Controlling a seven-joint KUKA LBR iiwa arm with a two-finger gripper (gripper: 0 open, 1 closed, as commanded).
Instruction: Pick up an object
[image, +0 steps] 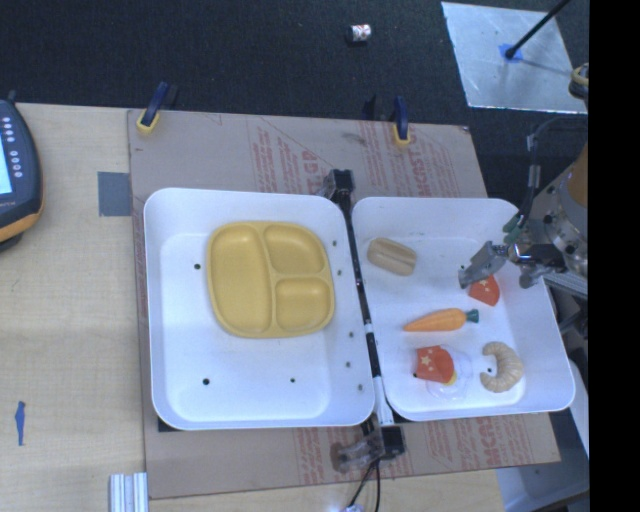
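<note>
Two shallow white bins sat side by side on the wooden worktop (70, 330). The left bin (180, 400) carried a yellow divided plate (270, 277) in its upper half. The right bin (540, 400) held the small things: a tan bread roll (391, 256) near its upper left corner, a carrot (440, 320) lying across the middle, a red and yellow piece (435, 364) below it, and a pale croissant (501, 366) toward the lower right corner. The arm reached in from the right edge, and its jaws (505, 264) stood spread apart above the right side of that bin, one finger (481, 266) pointing left. A small red strawberry-like piece (485, 290) lay just beneath them on the bin floor, not caught between the fingers, with the carrot's green end close below it.
</note>
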